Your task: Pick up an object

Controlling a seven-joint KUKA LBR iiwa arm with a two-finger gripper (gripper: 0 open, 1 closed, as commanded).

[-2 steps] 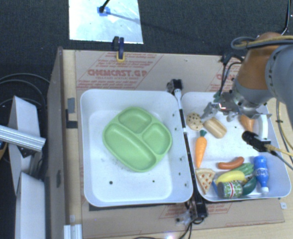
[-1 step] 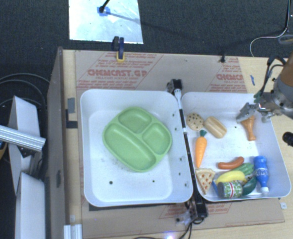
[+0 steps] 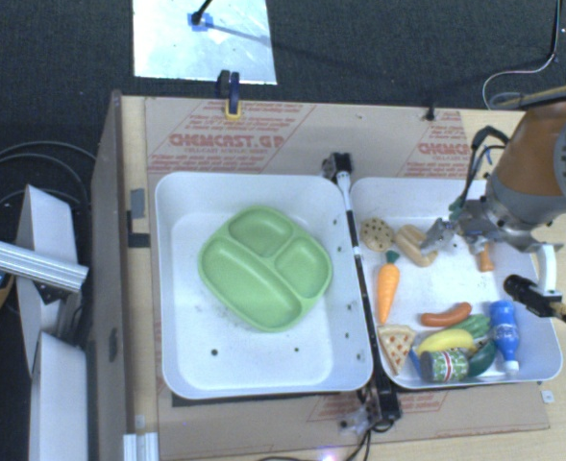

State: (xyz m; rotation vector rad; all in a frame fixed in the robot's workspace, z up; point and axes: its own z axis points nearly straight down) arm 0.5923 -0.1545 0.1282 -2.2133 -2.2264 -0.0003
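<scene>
My gripper hangs over the back of the right bin, just right of a tan bread roll; I cannot tell whether it touches the roll. A cookie lies to the roll's left. A carrot lies along the bin's left wall. Toward the front sit a red sausage, a pizza slice, a banana, a small can, a green vegetable and a blue bottle.
The left bin holds a green divided plate. A black clamp bar runs between the bins. The grey-and-orange arm comes in from the right above the right bin's back corner. A black part juts over the right rim.
</scene>
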